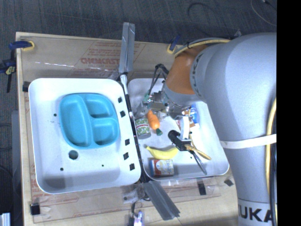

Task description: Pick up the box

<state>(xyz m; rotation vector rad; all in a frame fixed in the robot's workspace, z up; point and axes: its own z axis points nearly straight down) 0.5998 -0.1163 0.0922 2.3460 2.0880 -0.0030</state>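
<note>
**Box lies half hidden under the wrist in the right bin**

Box [192, 113], printed in blue, red and white, lies in the right bin [212, 142], towards the bin's upper right. The arm's wrist covers its upper part, so only a small patch of it shows.

The arm [235, 93] comes in from the right of the frame and bends down over the right bin, its orange band [181, 76] above the bin's upper edge. The gripper [153, 101] hangs low in the upper left part of that bin, near the wall shared with the left bin and left of the box. Whether its jaws are apart or together cannot be told from this angle, and nothing can be seen held between them.

Below the gripper an orange carrot [154, 120] lies with its green end pointing to the lower right. Just left of it stands a small can [142, 127] with a greenish label. Lower down, a banana [162, 151] lies across the middle of the bin, and below that a second can [162, 167] with a red label lies on its side near the bottom wall.

The left bin [37, 140] holds a blue tray [91, 119] with several compartments, set near its centre. A small dark round thing [73, 155] sits just below the tray's lower left corner.
</note>
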